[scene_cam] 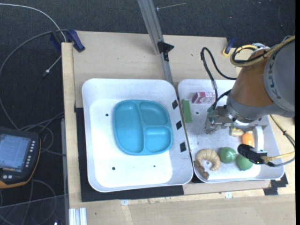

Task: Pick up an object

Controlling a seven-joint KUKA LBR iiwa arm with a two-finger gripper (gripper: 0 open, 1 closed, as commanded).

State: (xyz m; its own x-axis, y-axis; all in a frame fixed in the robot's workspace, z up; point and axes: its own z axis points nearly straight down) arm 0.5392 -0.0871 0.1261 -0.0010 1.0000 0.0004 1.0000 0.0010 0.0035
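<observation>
The gripper is hovering in the right bin above the croissant, whether its fingers are open I cannot tell.

1. Small pink and white box, right bin, far end: printed markings present, too small to read.
2. Handheld control pendant, left of the bench: lit screen, contents too blurred to read.
3. Legible text, brands, numbers, signs: none.
</observation>
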